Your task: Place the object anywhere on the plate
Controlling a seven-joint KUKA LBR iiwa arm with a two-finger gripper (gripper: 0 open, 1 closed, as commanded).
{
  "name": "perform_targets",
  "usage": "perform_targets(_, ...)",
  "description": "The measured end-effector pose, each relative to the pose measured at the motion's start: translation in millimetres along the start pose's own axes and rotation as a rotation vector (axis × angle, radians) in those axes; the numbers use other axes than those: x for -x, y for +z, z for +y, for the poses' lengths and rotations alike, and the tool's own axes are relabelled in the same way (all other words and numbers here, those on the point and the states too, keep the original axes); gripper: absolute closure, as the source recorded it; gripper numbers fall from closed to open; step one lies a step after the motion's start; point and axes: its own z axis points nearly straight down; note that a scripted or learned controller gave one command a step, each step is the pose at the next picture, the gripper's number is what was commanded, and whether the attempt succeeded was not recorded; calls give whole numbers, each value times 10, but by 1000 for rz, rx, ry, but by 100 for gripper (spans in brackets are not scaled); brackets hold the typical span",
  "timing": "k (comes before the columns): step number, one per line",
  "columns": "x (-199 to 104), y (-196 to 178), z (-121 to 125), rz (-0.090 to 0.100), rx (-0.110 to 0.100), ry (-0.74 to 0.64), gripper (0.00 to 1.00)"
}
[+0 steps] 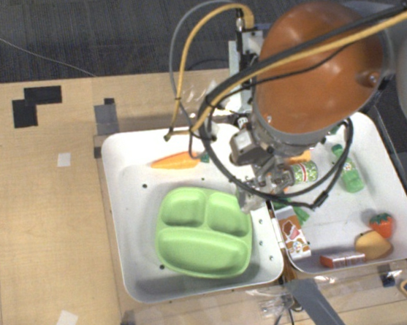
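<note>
The task names no particular object. The likeliest candidate, as a judgement only, is the small can with a red and white label (304,173), lying on its side in the right bin (396,171) at about the 10 o'clock corner, just beside the gripper (265,183). It is not between anything that can be made out.

The green plate (201,232), divided into three compartments, sits in the left bin (129,219) toward 4 o'clock, tilted slightly, with nothing on it. A carrot (175,161) lies in the same bin at 12 o'clock from the plate, apart from it.

The gripper hangs over the shared wall of the two bins, at 2 o'clock from the plate. Cables and the orange wrist housing cover it; whether it is open, closed or gripping cannot be told.

Other contents of the right bin: a green bottle (350,173) at 3 o'clock from the can, a carton (293,234) at 6 o'clock along the left wall, a strawberry (382,223), a yellow piece (372,244) and a small red bar (340,259) toward 5 o'clock.

Recommended conduct: confirm a firm hold before lifting. Clear the dividing wall with height to spare, then travel toward 8 o'clock. Release low over the large compartment, well inside the rim, since a can on its side may roll.
</note>
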Motion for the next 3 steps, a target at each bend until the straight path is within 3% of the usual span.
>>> perform_targets(1, -634, -1240, 44, 2, 0, -285, 100)
perform_targets(2, -1329, -742, 98, 1, 5, -568, 100)
perform_targets(3, -2115, -533, 163, 1, 7, -900, 100)
